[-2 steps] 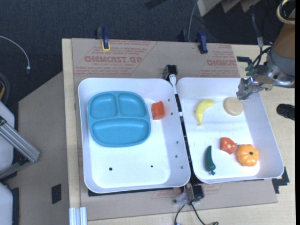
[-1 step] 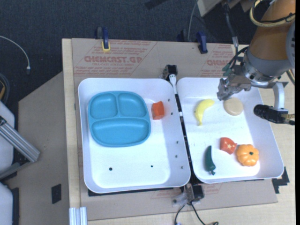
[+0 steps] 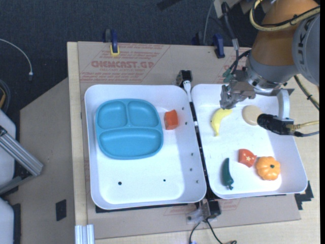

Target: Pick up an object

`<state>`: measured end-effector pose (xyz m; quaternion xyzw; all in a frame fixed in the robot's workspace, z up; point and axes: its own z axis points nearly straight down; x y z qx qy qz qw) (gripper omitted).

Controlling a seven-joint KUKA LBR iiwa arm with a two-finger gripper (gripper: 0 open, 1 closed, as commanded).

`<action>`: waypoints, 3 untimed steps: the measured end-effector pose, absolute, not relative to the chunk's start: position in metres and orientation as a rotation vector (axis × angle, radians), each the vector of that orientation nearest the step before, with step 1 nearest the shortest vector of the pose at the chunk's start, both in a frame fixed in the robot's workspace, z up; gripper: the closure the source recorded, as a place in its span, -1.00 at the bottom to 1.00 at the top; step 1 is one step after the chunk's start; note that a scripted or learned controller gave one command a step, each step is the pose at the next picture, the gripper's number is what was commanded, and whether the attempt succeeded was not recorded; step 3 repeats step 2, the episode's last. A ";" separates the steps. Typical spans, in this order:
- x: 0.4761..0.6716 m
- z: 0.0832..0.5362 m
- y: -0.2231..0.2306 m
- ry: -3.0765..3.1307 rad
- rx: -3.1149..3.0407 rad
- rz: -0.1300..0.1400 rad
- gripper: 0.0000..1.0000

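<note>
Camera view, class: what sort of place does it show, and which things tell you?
Probably a robotics lab bench: a robot arm over two white bins, toy food like the banana, and loose cables.

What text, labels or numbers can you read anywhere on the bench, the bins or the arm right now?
"CHEMCAST GP" in red print on the brown paper-covered board under the two shallow white bins, above the left bin; the last letters are faint.
A smaller red line beneath it, and more red print at the board's right end behind the gripper: too blurred to read.
Dark lettering on the grey arm link at the right edge: cut off, not readable.
</note>
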<state>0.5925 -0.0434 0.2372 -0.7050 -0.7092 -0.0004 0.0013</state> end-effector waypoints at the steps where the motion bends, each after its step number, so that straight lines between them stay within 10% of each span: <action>1: 0.596 0.244 0.007 -2.229 -2.215 -0.004 1.00; 3: 0.605 0.235 0.070 -2.228 -2.214 -0.003 1.00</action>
